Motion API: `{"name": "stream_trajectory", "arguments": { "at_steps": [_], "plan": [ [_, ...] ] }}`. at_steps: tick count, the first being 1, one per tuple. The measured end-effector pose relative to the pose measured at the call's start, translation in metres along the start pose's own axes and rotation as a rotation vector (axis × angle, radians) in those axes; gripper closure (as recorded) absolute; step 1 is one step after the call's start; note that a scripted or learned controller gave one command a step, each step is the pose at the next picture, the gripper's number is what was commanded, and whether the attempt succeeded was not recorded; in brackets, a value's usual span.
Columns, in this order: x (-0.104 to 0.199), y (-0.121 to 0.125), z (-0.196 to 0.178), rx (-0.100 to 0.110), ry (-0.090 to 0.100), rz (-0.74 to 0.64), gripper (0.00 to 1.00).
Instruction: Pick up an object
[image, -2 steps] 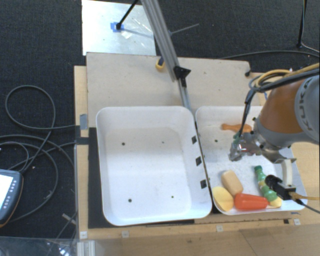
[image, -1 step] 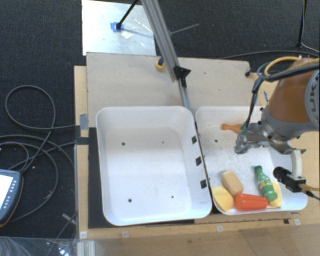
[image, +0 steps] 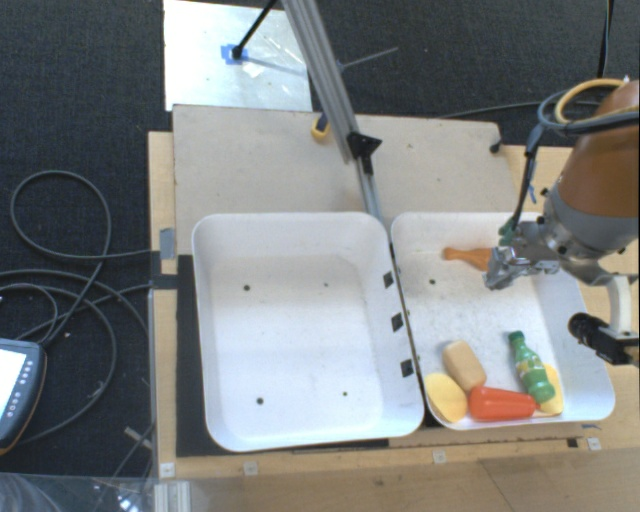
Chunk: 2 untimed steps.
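We observe the metal two-finger claw (image: 500, 272) over the right shallow white bin (image: 440, 330), beside a small orange carrot-shaped toy (image: 466, 256); whether it is spread or closed, we cannot tell.

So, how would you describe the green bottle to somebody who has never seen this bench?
Look in the right white bin, at the cluster of items in its near corner. The green bottle lies there on the far right, beside the red-orange piece. It is the only green item among yellow, tan and orange ones.

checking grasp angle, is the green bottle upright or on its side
On its side: the green bottle lies flat in the right bin, cap toward the far end.
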<state>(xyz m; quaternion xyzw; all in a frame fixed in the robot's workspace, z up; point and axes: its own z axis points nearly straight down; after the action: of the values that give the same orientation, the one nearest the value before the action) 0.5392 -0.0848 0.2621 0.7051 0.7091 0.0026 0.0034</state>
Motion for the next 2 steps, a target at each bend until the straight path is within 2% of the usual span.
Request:
{"name": "stream_trajectory", "arguments": {
  "at_steps": [1, 2],
  "plan": [
    [0.051, 0.023, 0.003, 0.005, 0.003, -0.005, 1.0],
    [0.098, 0.026, 0.019, 0.009, 0.003, -0.004, 1.0]
  ]
}}
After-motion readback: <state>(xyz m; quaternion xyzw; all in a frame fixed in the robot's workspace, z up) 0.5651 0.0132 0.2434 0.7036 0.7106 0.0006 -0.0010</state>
